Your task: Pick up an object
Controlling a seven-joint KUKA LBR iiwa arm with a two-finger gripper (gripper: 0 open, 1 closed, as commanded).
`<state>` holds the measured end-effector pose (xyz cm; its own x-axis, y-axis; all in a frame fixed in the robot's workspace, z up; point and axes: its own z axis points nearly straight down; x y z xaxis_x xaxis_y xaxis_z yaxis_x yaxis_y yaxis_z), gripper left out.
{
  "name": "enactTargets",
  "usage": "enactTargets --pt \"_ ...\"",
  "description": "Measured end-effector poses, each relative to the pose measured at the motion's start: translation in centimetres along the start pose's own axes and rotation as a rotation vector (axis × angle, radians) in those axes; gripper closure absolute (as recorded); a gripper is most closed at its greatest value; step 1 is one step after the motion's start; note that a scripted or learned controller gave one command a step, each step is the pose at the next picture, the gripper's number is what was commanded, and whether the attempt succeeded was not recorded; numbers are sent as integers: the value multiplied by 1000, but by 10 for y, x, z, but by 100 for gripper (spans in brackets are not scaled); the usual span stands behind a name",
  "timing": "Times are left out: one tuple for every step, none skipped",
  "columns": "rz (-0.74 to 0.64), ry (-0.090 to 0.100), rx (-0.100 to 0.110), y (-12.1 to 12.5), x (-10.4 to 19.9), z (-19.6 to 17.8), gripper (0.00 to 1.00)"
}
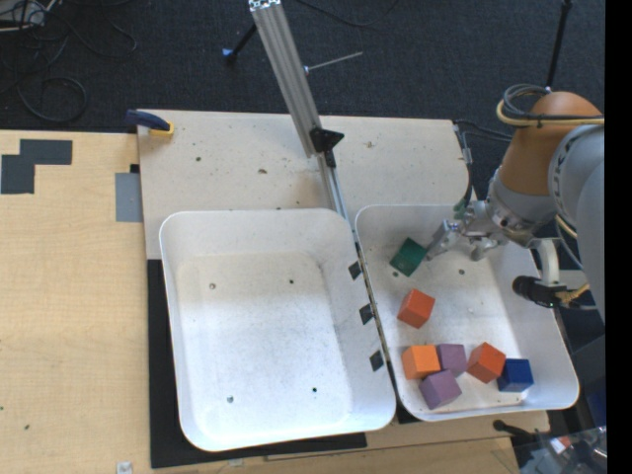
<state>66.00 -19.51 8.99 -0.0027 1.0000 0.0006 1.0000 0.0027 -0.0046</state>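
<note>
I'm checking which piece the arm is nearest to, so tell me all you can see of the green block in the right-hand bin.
The green block is a small, dark green cube with a matte, solid look. It sits tilted, one corner toward the camera, in the upper left part of the right bin, apart from the orange, purple and blue blocks lower down. The tool sits right at its upper right edge; whether it touches or grips the block cannot be told.

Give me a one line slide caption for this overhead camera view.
KUKA arm's gripper at a green block in the right bin, with orange, purple and blue blocks clustered near its front.
</note>
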Motion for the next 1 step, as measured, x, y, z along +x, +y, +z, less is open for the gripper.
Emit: enactTargets --pt "-2 0 -1 1 0 -11 100"
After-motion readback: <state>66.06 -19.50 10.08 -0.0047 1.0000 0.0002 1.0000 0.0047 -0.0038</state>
